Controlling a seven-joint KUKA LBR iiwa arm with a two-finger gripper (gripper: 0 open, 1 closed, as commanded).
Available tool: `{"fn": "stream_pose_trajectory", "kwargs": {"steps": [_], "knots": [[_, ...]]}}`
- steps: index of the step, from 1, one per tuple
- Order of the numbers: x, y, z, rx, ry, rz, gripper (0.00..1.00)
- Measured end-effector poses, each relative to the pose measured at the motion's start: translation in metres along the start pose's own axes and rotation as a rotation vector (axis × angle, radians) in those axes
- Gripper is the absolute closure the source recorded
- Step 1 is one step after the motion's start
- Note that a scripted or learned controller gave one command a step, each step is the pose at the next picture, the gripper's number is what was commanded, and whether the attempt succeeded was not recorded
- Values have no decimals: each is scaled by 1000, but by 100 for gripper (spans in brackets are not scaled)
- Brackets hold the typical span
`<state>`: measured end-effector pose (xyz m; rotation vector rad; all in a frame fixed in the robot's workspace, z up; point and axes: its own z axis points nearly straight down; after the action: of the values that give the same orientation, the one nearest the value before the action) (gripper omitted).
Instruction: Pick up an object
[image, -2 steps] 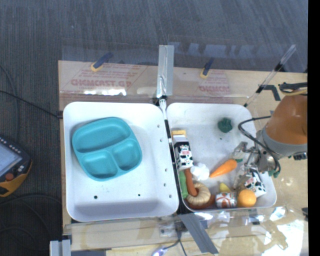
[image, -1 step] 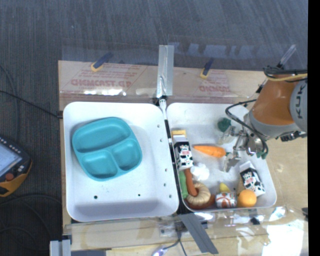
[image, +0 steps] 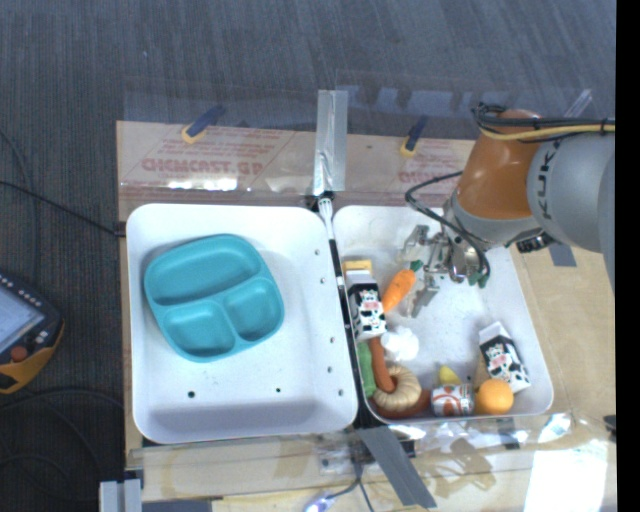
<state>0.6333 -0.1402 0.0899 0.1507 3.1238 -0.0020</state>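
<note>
My gripper hangs low in the upper middle of the right bin, under the grey arm with its orange band. Its two fingers stand open, one toward the bin's back and one toward the front, with nothing between them. An orange carrot with a green top lies just to its left, close to the finger tips but apart from them. A cow-patterned carton stands beside the carrot against the bin's left wall.
The right bin's front holds a white lump, a red sausage, a tan ring, a small can, an orange and a second cow carton. A teal divided plate lies in the left bin.
</note>
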Motion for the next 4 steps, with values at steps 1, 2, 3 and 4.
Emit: {"fn": "stream_pose_trajectory", "kwargs": {"steps": [1, 2, 3, 4], "knots": [[8, 34, -1, 3, 0, -166, 0], [6, 37, -1, 3, -1, -303, 0], [33, 38, -1, -2, -3, -196, 0], [24, 41, -1, 3, 3, -264, 0]]}}
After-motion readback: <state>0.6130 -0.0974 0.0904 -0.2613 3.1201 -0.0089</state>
